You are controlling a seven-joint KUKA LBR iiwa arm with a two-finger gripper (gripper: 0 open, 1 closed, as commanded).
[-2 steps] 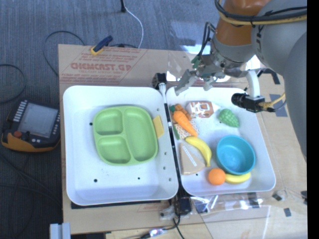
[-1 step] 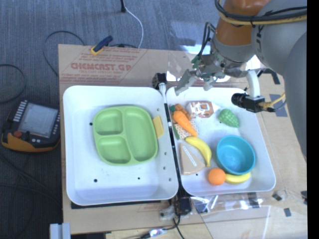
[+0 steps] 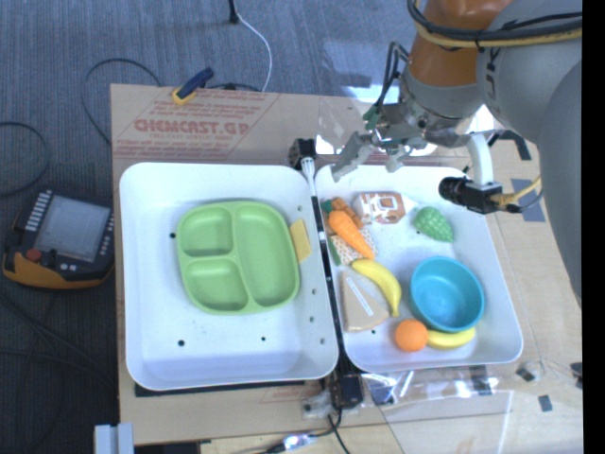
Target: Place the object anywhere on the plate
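Landmark: green three-compartment plastic plate [image 3: 234, 255], one, lying bare in the left shallow white bin [image 3: 151, 348].
Bins: two, side by side on the counter; second white bin [image 3: 501, 291] just right of the plate's bin.
Hand: grey two-finger hand [image 3: 371, 154], above the far edge of the right bin, up and right of the plate; fingers spread apart, nothing between them.
Task's thing: which object is meant cannot be told; all candidates lie right of the plate, none on it.
Nearest candidate: orange toy carrot [image 3: 347, 234], one, just right of the plate across the bin walls.
Handling, judged: light, stiff, smooth plastic; may roll or slip; take across the thick middle.
Yellow toy bananas [image 3: 378, 282]: two, one partly under the bowl.
Blue round bowl [image 3: 447, 294]: one.
Orange ball-shaped fruit [image 3: 410, 336]: one.
Green knobbly fruit [image 3: 434, 223]: one.
Printed snack packet [image 3: 378, 206]: one.
Tan wedge [image 3: 359, 305]: one.
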